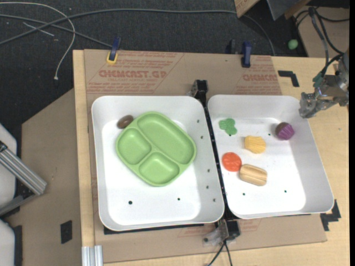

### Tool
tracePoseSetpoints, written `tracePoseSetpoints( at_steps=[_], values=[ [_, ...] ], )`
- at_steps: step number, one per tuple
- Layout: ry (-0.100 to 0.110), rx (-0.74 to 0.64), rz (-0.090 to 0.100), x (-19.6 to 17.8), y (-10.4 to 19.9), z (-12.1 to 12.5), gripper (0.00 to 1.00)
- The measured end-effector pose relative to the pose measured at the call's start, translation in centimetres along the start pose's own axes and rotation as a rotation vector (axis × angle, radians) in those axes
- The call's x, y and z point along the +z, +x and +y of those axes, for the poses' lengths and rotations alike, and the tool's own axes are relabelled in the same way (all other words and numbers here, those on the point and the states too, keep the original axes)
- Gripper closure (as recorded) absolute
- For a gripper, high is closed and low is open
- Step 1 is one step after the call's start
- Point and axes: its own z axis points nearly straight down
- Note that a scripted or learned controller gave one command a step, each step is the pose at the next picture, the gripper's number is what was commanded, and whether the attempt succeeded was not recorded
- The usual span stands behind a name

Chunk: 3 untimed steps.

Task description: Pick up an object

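1. The gripper (308, 108) sits at the right edge of the scene, above the far right rim of the right bin (310, 204). Its tip is small and blurred against the bench, so I cannot tell how it is set; nothing shows in it.
2. Candidate objects lie in the right bin: a purple toy (284, 131) near the far right, closest to the gripper; a green leafy toy (228, 127) at the far left; a yellow ridged toy (255, 144) in the middle; a round red-orange toy (232, 161) to its near left; and a tan bread-roll toy (253, 174) just beside the red one on its near right.
3. All look like small moulded play food: probably light, stiff and smooth, so likely to slip under a poor pinch.
4. The purple toy is roundish, with no clear long axis; closing across its middle seems best, though the bin wall nearby may crowd one side.
5. The roll is the elongated one, its long axis running left to right with a slight tilt; a grasp across its short width would suit it.
6. The left bin (111, 204) holds a green divided plate (156, 148) and a small brown object (125, 121) at the plate's far left edge.
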Motion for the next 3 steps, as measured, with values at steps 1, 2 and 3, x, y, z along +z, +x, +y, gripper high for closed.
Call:
tracePoseSetpoints(
  at_steps=[1,2,3],
  values=[
    [-0.013,-0.004,-0.003,-0.8,0.1,0.2,0.00],
    [-0.013,-0.004,-0.003,4.4,0.9,-0.2,0.00],
    [-0.010,-0.004,-0.002,8.5,1.1,-0.3,0.00]
  ],
)
